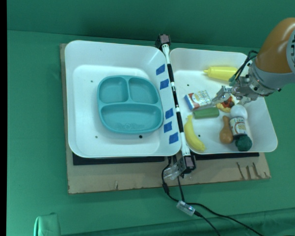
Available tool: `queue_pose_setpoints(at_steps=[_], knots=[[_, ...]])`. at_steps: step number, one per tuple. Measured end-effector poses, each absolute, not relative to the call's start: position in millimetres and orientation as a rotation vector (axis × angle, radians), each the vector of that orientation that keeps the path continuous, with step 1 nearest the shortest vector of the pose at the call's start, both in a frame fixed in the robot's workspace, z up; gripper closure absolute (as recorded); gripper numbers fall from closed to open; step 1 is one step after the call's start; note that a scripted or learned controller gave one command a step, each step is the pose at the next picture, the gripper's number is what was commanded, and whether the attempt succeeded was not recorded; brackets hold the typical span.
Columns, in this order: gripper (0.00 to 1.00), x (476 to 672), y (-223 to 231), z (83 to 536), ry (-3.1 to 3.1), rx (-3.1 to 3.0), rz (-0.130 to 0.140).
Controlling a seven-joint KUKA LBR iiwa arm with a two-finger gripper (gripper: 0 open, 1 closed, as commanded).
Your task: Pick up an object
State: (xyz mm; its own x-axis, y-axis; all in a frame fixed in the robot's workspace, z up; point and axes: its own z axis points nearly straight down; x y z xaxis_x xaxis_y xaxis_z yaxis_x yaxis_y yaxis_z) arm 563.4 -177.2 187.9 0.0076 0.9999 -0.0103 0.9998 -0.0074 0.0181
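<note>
We've got the claw (225,98) low in the right white bin (265,132), can't tell its state. The small red-orange toy piece (227,103) sits right under it, green oblong block (206,113) just toward the bin's near-left.

A single fixed camera looks down at a slant from above the bench's near edge, facing toward 12 o'clock, where the green backdrop rises behind the cardboard base (137,183). It stands far enough back to take in both bins whole: the left bin (83,58) fills the centre-left of the frame and the right bin (265,136) sits toward 3 o'clock. The arm (280,45) enters from the 2 o'clock corner, cut off by the frame edge. Cables (206,215) trail out toward 5 o'clock. Green cloth surrounds the bench on every side of the view.
</note>
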Motion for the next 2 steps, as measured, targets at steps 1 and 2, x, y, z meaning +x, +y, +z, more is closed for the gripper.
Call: queue_pose_setpoints(at_steps=[1, 2], knots=[[1.0, 566.1, -181, 204, 2.18, 2.211, 0.016], [1.0, 577.6, -133, 320, 2.207, 2.218, 0.007]])
